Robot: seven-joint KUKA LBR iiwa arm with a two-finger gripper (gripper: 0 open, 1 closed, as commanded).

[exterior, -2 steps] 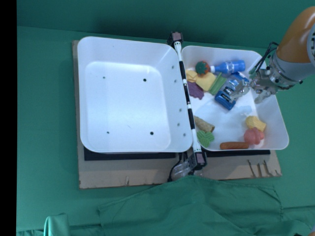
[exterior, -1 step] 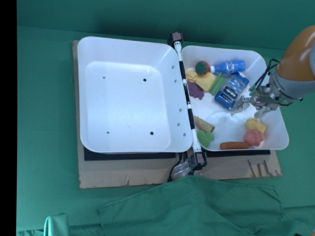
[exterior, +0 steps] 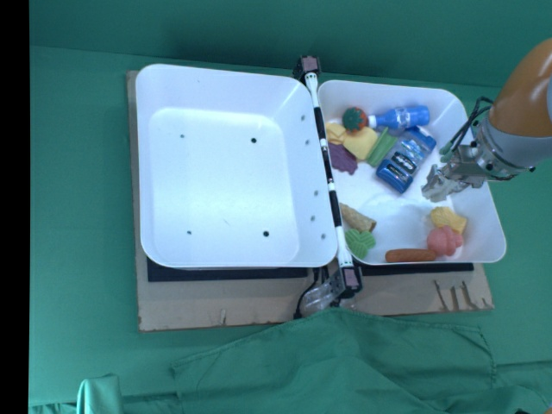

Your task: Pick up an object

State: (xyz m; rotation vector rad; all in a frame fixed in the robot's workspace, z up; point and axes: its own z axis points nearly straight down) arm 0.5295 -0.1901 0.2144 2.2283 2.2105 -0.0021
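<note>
On the green counter (exterior: 78,188) the right bin (exterior: 483,231) holds the toys; my jaws (exterior: 440,184), seemingly parted and bare, hover just right of the blue box (exterior: 404,159); its length runs diagonally.

Two shallow white bins are sitting side by side on the tabletop (exterior: 78,188), which is wearing a green cover. The left bin (exterior: 226,84) is showing a few small dark dots on its floor. The right bin (exterior: 492,235) is lying just beside it, the two meeting along a black-and-white hinge strip (exterior: 324,158). A brown cardboard sheet (exterior: 216,304) is lying under both. Rumpled green cloth (exterior: 345,369) is bunching along the near edge.
</note>
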